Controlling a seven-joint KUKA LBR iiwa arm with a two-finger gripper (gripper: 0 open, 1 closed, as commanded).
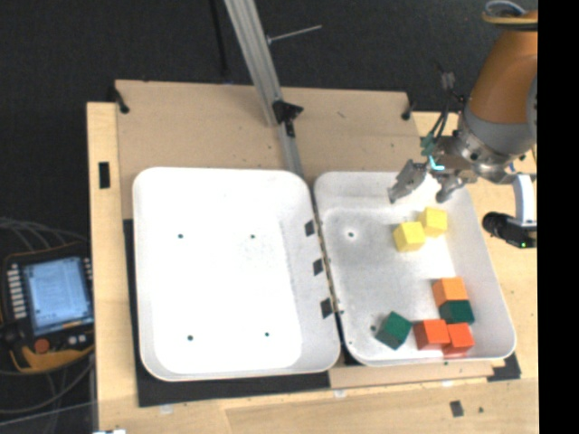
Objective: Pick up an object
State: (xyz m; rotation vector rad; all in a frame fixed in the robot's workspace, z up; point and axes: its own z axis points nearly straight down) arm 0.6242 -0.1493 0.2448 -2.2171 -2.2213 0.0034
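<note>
The gripper [425, 184] hangs over the far end of the right bin [362, 242], its two fingers spread apart with nothing between them, one finger [404, 183] to the left and the other [450, 185] to the right. Just in front of it lie two yellow blocks: the nearer yellow block [435, 221] sits almost under the right finger, and the second yellow block [409, 236] lies beside it, so close that they seem to touch at a corner. Farther down the bin a cluster gathers near the front wall: an orange block [450, 290], a dark green block [458, 311], two more orange blocks [445, 334] and a separate green block [393, 329]. The left bin [222, 269] holds no blocks. The step in hand is likely the approach to a grasp, and the yellow pair is the closest target. To do it well, the arm should centre the open fingers over one yellow block, turn the wrist so the fingers straddle two free faces rather than the side that meets its neighbour, descend straight, and close only when both pads flank the block. The risk is a finger landing on top of the neighbour or nudging the pair away.
</note>
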